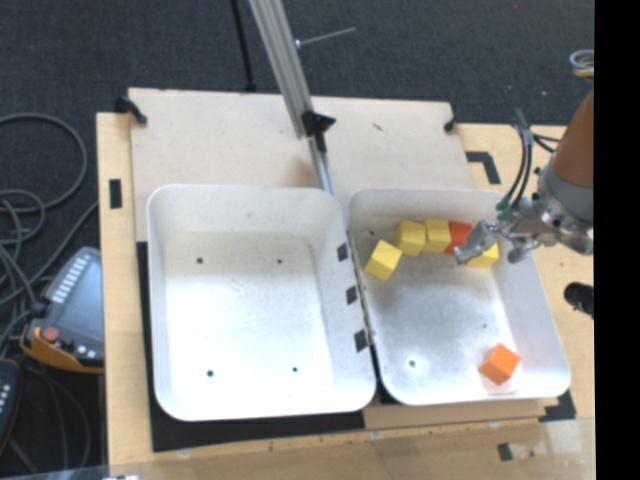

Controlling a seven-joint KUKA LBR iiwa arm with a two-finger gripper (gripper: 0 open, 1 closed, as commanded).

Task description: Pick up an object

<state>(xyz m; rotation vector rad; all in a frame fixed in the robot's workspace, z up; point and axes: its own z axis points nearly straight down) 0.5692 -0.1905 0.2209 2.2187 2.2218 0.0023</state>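
Two shallow white bins sit side by side on the bench. The left bin (250, 308) has bare floor with a few dark dots. The right bin (450, 368) holds the blocks.

The arm (575, 158) comes in from the right edge, grey with the orange band above the wrist. The gripper (478, 246) hangs low over the upper right part of the right bin, right at the block cluster. How wide the pincer stands, and whether it has hold of anything, cannot be told (too small and blurred at the tip).

Blocks in the right bin: a tilted yellow cube (383, 258) near the bin's left wall, then two yellow cubes (424, 235) touching in a row along the upper part. A red block (459, 232) sits just right of that row, against the gripper tip. Another yellow block (485, 257) lies partly under the gripper. An orange cube (500, 363) sits well apart, near the lower right corner.

A metal pole (285, 63) rises at a slant behind the bins. Cables and a pendant (70, 303) lie on the floor at left.
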